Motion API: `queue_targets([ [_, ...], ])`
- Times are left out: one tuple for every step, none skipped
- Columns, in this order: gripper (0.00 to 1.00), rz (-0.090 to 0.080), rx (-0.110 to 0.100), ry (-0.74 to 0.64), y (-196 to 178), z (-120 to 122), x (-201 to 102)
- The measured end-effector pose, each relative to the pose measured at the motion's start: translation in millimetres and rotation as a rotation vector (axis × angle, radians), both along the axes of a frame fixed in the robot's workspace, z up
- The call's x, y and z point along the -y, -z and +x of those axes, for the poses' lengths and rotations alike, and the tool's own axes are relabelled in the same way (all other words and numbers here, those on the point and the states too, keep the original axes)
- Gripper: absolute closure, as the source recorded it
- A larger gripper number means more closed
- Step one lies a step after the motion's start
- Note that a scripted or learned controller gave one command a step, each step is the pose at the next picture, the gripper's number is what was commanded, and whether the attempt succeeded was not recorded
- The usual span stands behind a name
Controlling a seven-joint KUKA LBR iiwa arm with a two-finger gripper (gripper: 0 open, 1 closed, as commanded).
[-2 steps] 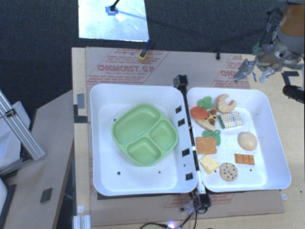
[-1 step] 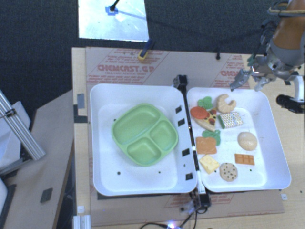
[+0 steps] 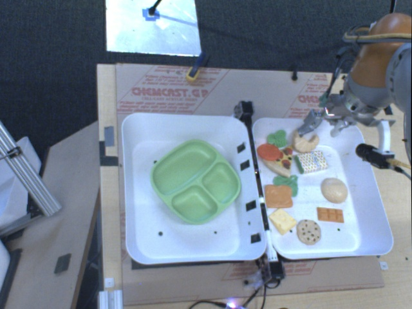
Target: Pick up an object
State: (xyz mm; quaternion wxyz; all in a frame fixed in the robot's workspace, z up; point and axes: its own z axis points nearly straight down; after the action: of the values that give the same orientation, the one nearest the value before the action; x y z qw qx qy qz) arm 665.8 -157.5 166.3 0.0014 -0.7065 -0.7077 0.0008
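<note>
Pincer [image 3: 324,122] of mine hangs spread open over the right bin [image 3: 370,192], one finger touching a tan bun [image 3: 306,142].

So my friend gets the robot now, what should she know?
Gripper: hovering over the far end of the right bin, fingers spread, holding nothing.
Things: the toy food all lies in the right bin. A tan bun sits just below the gripper, then a pizza slice, a sprinkled block, a pale roll, a cracker, cheese and a cookie. The left bin has a green divided plate.
Done: nothing picked up.
Left: grab one thing and lift it. The bun looks closest.
</note>
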Motion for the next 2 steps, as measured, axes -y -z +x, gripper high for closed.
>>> queue_targets([
  [0.00,0.000,0.000,-0.003,60.5,2.6,-6.8],
  [0.00,-0.002,0.010,-0.004,79.5,5.0,-7.3],
])
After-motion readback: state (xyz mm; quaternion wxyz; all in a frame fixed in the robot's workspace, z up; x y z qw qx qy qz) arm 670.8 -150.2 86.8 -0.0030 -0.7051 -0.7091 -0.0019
